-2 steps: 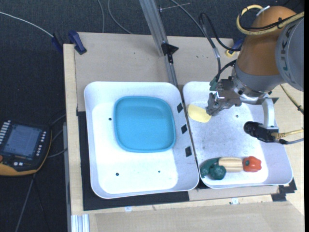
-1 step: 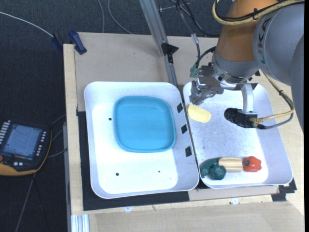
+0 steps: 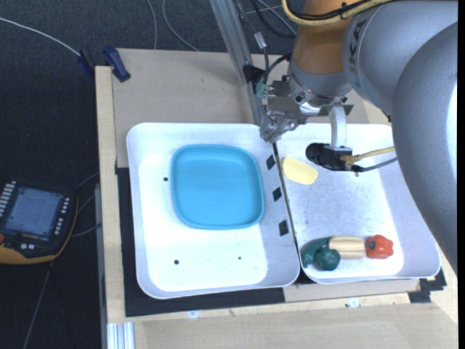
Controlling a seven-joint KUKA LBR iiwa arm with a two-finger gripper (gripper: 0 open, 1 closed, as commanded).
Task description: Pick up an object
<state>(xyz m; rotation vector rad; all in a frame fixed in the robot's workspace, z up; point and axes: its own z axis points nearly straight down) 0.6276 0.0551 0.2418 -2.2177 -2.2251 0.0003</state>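
Note:
My gripper (image 3: 275, 126) hangs over the far end of the wall between the two white bins, with nothing visibly held. A pale yellow flat piece (image 3: 299, 171) lies in the right bin (image 3: 407, 217), just right of and nearer than the gripper. Along that bin's near edge sit a dark green lump (image 3: 320, 256), a beige cylinder (image 3: 347, 247) and a red rounded piece (image 3: 378, 246), in a row and touching. A blue square dish (image 3: 216, 186) lies in the left bin (image 3: 149, 217), left of the gripper.
The grey arm with its orange band (image 3: 327, 20) fills the upper right, above the right bin's far side. A slanted metal post (image 3: 232, 31) rises behind the bins. Cables and a handheld pendant (image 3: 33, 220) lie off the bench at left.

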